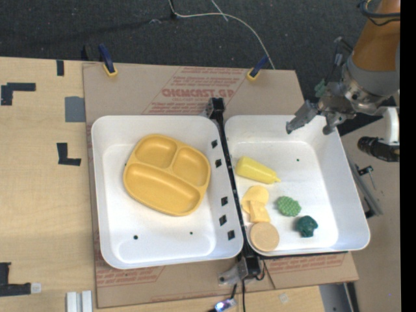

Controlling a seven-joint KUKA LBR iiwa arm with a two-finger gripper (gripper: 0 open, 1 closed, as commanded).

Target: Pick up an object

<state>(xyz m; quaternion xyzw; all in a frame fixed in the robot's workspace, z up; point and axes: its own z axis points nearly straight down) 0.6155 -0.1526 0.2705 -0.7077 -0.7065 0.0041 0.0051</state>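
Lower centre of the frame: a round tan disc [264, 236] lies in the near left corner of the right bin [338, 168], close against the bin's near wall. Just above it and touching it sits a pale yellow irregular piece [256, 203]. To the right of these, a light green knobbly item [288, 206] and a dark green knobbly item [306, 225] lie near each other but apart. Further up, a yellow cone-shaped item [257, 170] lies on its side near the bin's left wall, point toward the right. The upper right of this bin floor is bare.

Left bin [107, 174]: a yellow divided plate [167, 173] with three compartments lies flat at the middle, tilted in plan; its compartments hold nothing.

Both bins rest on a cardboard sheet [188, 93] with red print, held by two blue-and-yellow clamps [107, 61] at its far edge, all on the wooden tabletop [39, 194]. A black divider strip [222, 168] runs between the bins.

Upper right of the frame: the arm [380, 41] enters, its orange band uppermost. The end effector [314, 120] hangs over the far right corner of the right bin, its two fingers spread apart with nothing between them. It is well apart from every item in the bin, and nothing stands between it and them.
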